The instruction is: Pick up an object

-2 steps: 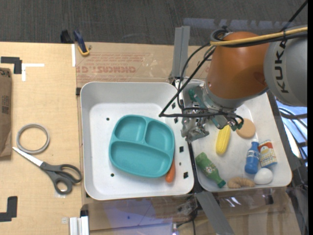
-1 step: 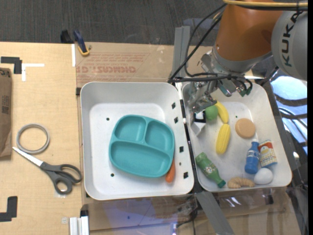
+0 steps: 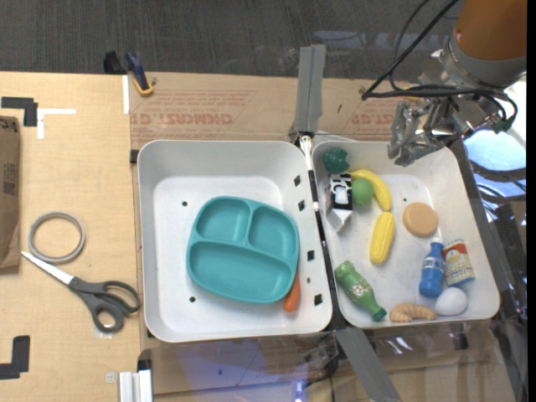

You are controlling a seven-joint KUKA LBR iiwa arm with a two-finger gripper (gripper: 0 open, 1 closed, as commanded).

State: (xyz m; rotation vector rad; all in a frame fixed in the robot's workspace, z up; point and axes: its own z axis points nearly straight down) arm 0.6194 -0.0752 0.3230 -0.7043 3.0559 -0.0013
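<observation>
Hand (image 3: 408, 145): over right bin's (image 3: 476, 224) back edge; grip state unclear.
Writing: cardboard (image 3: 213, 111) print (upside down), unreadable.

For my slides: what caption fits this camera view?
Gripper above the right bin of toy food; teal divided plate in the left bin.
</observation>
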